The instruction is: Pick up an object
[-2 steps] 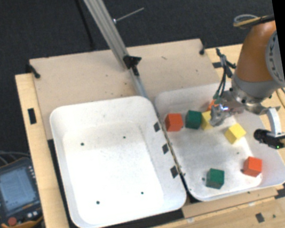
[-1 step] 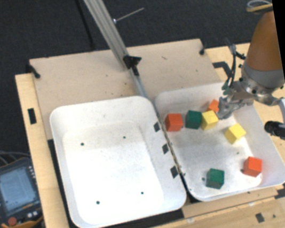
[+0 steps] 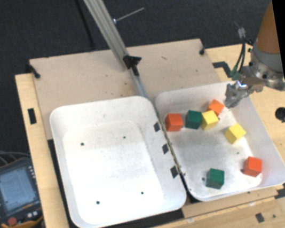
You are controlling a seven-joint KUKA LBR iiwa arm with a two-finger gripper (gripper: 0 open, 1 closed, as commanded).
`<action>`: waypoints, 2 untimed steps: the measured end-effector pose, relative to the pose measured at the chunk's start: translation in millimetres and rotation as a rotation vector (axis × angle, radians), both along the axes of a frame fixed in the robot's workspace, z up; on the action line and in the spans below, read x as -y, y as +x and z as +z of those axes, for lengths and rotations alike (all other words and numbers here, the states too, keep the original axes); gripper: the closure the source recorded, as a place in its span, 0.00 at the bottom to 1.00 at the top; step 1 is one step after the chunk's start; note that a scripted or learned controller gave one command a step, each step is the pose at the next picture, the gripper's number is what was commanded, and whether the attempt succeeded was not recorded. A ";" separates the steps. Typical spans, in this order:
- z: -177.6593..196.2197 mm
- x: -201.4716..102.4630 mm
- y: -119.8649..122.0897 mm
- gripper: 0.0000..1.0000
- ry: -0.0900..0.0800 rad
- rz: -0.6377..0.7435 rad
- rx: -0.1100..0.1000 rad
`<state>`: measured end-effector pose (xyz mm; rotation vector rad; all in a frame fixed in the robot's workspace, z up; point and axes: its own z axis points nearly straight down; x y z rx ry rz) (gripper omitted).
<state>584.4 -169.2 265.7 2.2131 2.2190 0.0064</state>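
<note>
The right bin [image 3: 259, 134] holds several small cubes. An orange cube [image 3: 174, 122], a green cube [image 3: 193, 119], a yellow cube [image 3: 210, 119] and another orange cube [image 3: 216, 106] lie in a row near its far side. A second yellow cube [image 3: 235, 133] sits lower right of them. A green cube [image 3: 215, 178] and an orange cube [image 3: 253, 166] rest near the front edge. My gripper [image 3: 233, 95] hangs over the bin's far right corner, just right of the upper orange cube. Nothing shows between its fingers.
The left bin [image 3: 112, 159] stands beside the right one. A slanted metal pole [image 3: 110, 32] rises from the bench behind the bins. A handheld control pendant [image 3: 12, 192] lies off the bench at the left.
</note>
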 end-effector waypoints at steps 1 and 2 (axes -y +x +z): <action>-8.9 -43.4 -6.3 1.00 0.002 0.002 -0.007; -2.1 -89.2 -17.2 1.00 0.004 0.004 -0.007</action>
